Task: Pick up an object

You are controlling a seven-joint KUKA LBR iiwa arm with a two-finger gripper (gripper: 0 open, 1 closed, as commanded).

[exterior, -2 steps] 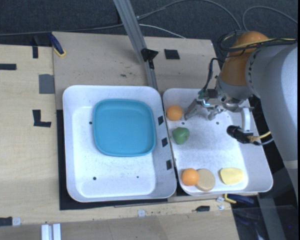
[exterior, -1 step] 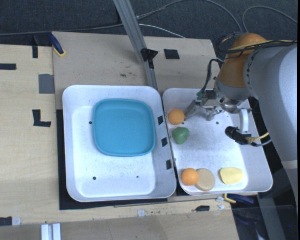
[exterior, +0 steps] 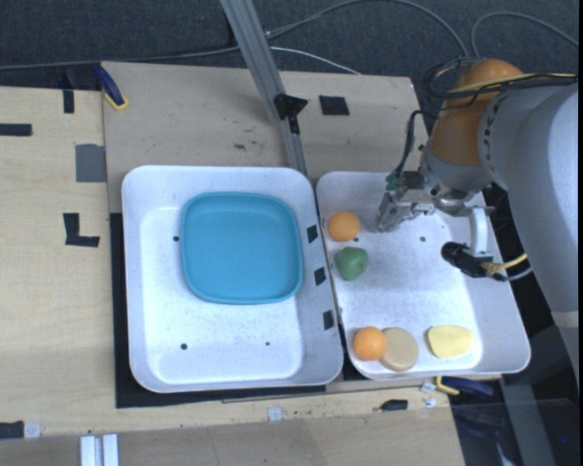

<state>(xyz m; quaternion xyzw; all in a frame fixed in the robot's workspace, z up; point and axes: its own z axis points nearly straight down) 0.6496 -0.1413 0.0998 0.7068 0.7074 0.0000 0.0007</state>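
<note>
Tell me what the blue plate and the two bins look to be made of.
Blue plate: probably plastic, matte, an even turquoise with soft rounded corners and no glare. Left bin and right bin: likely thin moulded plastic, smooth white with a faint sheen and rounded rims; the look does not rule out coated metal.
</note>
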